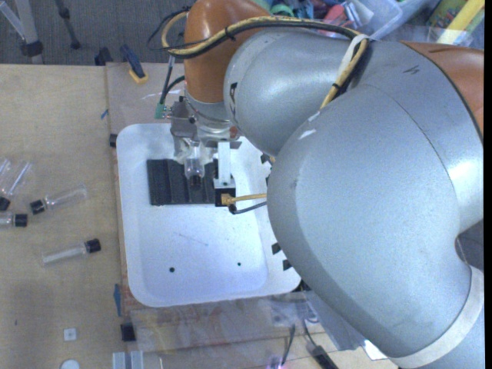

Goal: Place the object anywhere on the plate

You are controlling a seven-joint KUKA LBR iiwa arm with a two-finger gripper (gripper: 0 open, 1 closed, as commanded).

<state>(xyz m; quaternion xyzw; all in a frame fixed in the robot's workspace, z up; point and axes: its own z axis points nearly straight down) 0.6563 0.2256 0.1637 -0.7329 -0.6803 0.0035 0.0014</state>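
On your far left, well clear of the bin (146,283), several clear vials (69,250) with black caps lie scattered on the counter (54,114). Left of the bin's upper corner a small blue clip (135,68) lies on the counter. Inside the bin, toward its upper half, you see a flat black ribbed object (167,183) lying on the white floor. The pincer (197,169) hangs at that object's right end, touching or just above it; you cannot tell from here how its tips are set, nor whether they grip anything. Just right of the pincer a white block and a short yellow-tipped cable stick out of the wrist. Above the pincer sits the orange band (207,44). Right of the bin, the grey arm (369,191) covers everything. Behind the arm, a clear tub (369,6) holds coloured toys.
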